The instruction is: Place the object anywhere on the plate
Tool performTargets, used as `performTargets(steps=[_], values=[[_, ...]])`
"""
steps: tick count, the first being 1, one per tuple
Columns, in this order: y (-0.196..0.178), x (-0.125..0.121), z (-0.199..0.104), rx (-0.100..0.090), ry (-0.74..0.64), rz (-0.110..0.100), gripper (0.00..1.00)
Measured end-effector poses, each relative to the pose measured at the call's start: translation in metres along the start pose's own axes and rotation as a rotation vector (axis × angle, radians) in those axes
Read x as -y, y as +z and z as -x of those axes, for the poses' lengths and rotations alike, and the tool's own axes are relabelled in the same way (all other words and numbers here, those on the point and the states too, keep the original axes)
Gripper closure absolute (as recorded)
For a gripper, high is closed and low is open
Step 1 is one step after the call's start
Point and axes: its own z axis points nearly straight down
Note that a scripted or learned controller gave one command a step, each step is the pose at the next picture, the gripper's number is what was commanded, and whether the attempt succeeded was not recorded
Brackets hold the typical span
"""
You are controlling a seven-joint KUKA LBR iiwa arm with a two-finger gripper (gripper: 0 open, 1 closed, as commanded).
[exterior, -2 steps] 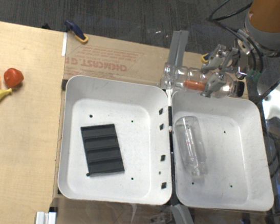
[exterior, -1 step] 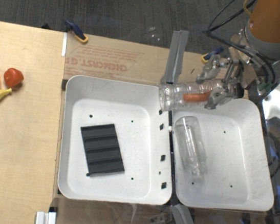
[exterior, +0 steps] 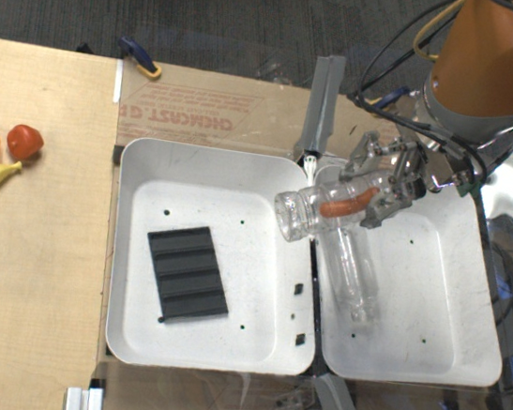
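Camera view shows the two-finger gripper hanging over the seam between the two shallow white bins, clenched around a small orange-red sausage-shaped object carried lengthwise between its clear plastic fingers. The object is aloft because it is probably in transit toward the dark ribbed rectangular plate, which lies flat in the left bin, well apart.

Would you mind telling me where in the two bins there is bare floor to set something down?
Left bin: free above and right of the black ridged plate. Right bin: free along the near and right sides. Crowded at the divider, where the gripper and a clear jar hover.
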Motion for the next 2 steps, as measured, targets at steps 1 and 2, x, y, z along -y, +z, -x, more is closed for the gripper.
performTargets(steps=[1,2], values=[[0.006,-0.051,-0.072,0.001,0.039,-0.001,1.0],[0.051,-0.137,-0.035,-0.001,0.026,0.0,1.0]])
